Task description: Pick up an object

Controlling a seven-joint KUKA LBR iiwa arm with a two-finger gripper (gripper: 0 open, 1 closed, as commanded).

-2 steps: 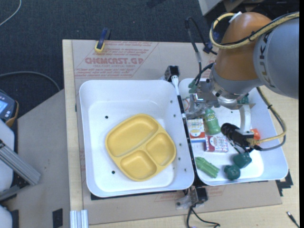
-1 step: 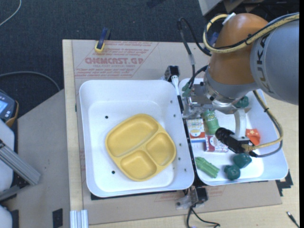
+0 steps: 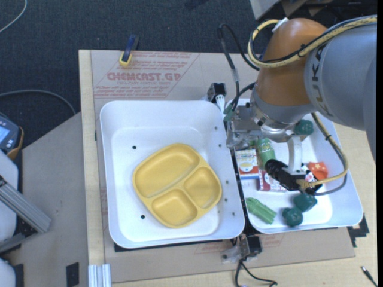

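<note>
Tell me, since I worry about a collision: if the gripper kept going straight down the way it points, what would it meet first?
Probably the small red-and-white carton in the right bin, which lies below the gripper. A green item sits just beside it, and depth is hard to judge from this slanted view.

"CHEMCAST GP" in red — brown board (image 3: 149, 76), "KUKA" — arm (image 3: 347, 70)

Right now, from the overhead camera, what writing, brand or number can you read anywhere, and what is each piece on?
"CHEMCAST GP": large red print on the brown board under the bins.
Smaller red lines beneath it on the same board: too blurred to read.
"KUKA", partly cut off: dark letters on the grey arm.
Red and white carton in the right bin: has print, too small to read.
</note>
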